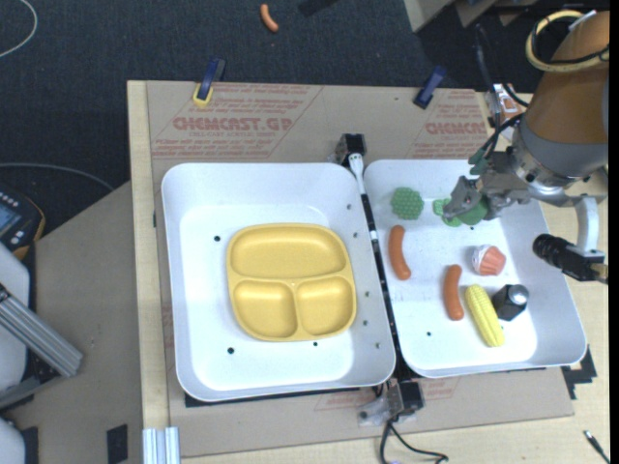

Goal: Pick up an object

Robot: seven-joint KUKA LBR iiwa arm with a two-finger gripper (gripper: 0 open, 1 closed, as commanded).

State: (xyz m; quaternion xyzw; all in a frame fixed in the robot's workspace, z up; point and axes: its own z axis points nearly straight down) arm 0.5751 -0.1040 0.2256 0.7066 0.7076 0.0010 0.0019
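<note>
Your two-finger gripper hangs low over the far part of the right-hand shallow white bin, under the grey arm with the orange band. Whether it is parted or closed on anything you cannot tell from this slant; something green shows right at its tip, too hidden to name. Just to the camera's left of the gripper lies a round, bumpy green ball, close but apart from it. Nearer the camera than the gripper you have two orange sausage-shaped pieces, a small orange-and-white piece, a yellow corn cob and a black-and-silver knob-like object beside the cob. Well off to the gripper's left, the other white bin carries a yellow three-compartment plastic tray.
</note>
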